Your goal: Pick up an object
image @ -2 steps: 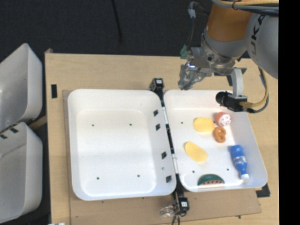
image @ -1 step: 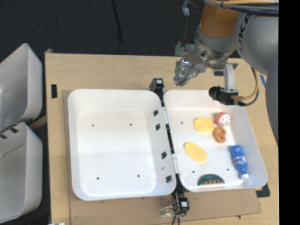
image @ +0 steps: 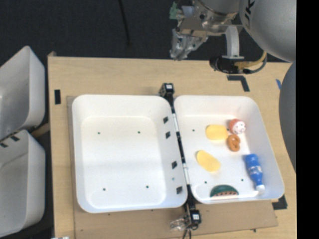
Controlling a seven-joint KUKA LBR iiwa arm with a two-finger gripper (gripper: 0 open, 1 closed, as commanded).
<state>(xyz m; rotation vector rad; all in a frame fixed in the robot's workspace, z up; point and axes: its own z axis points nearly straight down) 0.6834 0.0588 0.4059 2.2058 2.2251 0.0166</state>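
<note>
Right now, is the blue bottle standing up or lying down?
Lying down: the blue bottle rests on its side in the right bin, cap toward the camera.

Six small things are lying in the right bin (image: 251, 108). A pale yellow oval piece (image: 216, 132) is sitting near the middle, a second yellow piece (image: 208, 161) below it. A pink-and-white toy (image: 238, 127) is touching a brown ring-shaped piece (image: 233, 143). A blue bottle (image: 253, 170) is lying flat. A watermelon slice (image: 224, 191) is resting against the near wall.

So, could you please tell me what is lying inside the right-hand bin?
The right bin holds two yellow pieces, a pink-and-white toy, a brown piece, a blue bottle and a watermelon slice, its lower edge hidden by the bin wall.
</note>
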